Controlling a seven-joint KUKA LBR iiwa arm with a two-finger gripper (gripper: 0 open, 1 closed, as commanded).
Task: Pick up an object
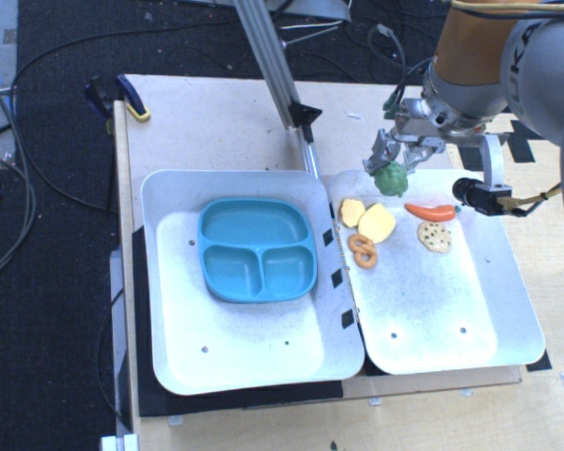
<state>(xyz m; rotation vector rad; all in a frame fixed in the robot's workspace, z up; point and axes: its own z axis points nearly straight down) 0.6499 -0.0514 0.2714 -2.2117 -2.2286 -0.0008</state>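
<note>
Nearest the lens: bare white floor of the right bin [451, 332], nothing to grab down there. Green lump [392, 179], broccoli-ish, up at that bin's top edge, right of frame centre, with the gripper [391, 161] right on top of it. Can't tell if the claw is clamped or just hovering, too blurry. Probably picked because it sits apart from the rest. Just below: two yellow pieces [368, 220], pretzel [363, 250], cookie [435, 238], carrot [430, 211]. Over left, blue divided tray [258, 251] in the left bin [169, 346], well out of the way.
</note>
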